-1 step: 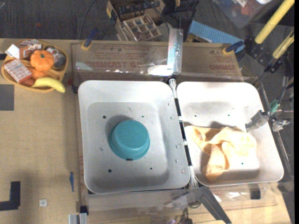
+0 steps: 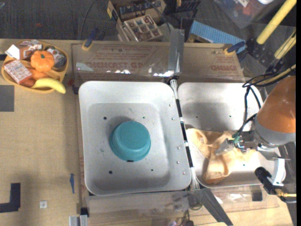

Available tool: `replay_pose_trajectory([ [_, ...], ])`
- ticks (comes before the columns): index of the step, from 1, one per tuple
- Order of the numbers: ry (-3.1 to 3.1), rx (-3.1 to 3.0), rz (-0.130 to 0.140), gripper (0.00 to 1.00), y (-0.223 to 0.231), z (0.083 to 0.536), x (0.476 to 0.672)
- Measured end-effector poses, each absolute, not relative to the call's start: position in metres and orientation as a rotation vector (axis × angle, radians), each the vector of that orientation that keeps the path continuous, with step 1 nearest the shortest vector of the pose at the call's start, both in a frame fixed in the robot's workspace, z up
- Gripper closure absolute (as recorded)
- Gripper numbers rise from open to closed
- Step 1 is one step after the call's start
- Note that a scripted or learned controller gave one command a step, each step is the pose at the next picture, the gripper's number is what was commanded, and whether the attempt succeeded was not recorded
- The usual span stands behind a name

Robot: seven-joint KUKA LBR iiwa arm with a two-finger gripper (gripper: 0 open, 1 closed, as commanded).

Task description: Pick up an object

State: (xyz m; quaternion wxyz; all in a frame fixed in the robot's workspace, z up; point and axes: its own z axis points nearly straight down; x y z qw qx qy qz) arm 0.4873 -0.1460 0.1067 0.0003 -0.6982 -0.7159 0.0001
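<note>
Right now you have the arm (image 2: 277,114) reaching over the right-hand bin (image 2: 211,98), orange band uppermost, with the gripper (image 2: 225,146) low over the bin's floor. Its fingers (image 2: 221,149) press into a crumpled tan cloth (image 2: 211,157), which lies in the near half of that bin, against the wall shared with the left-hand bin (image 2: 94,98). A fold of the cloth sits around the fingers, but you cannot tell from this slant whether they are spread or pinched on it, so do not count it as held.

Look across that shared wall and you see a teal bowl (image 2: 130,140), turned upside down, resting near the middle of the left-hand bin, well apart from the gripper.

Beyond the left-hand bin's far left corner, on the surface (image 2: 37,140), a yellow dish (image 2: 19,81) carries toy food: a banana (image 2: 49,84) on its near rim and a small orange pumpkin (image 2: 42,60) behind it. Flattened cardboard (image 2: 127,55) runs along the far side of both bins.
</note>
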Motion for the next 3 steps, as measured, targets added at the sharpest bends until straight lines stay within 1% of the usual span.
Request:
replay_pose_trajectory([
  [1,-2.308,-2.143,-0.008,0.0,-0.146,0.09,0.529],
  [2,-2.308,-2.149,-0.013,1.0,-0.147,0.1,0.53],
  [3,-2.448,-1.971,0.0,1.0,-0.1,0.19,0.54],
])
